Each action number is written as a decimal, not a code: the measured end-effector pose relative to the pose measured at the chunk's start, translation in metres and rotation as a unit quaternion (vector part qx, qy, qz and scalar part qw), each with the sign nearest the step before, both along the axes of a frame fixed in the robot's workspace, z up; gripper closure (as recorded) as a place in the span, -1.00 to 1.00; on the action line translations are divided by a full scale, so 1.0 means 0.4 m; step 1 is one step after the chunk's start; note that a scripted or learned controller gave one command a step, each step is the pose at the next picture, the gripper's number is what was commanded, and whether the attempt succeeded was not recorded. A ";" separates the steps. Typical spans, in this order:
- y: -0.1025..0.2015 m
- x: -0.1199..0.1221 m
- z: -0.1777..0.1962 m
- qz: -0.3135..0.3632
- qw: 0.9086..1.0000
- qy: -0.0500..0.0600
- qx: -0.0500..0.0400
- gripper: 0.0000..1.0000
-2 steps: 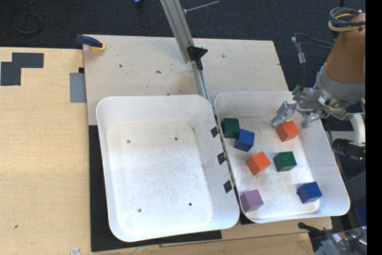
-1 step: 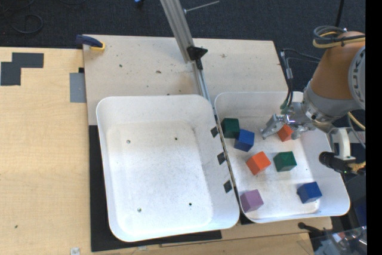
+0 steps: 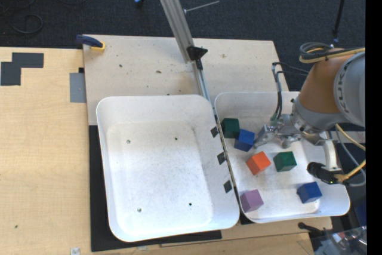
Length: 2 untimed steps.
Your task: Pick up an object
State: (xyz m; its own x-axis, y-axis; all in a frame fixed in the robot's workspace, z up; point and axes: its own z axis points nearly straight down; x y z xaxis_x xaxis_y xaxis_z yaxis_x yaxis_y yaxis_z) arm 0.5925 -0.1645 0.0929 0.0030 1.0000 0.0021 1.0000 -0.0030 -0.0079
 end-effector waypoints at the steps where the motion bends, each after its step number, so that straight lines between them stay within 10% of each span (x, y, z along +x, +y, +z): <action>1: -0.004 0.002 0.032 -0.003 1.000 -0.002 0.000 1.00; 2: -0.022 0.020 0.179 -0.002 1.000 -0.006 -0.002 1.00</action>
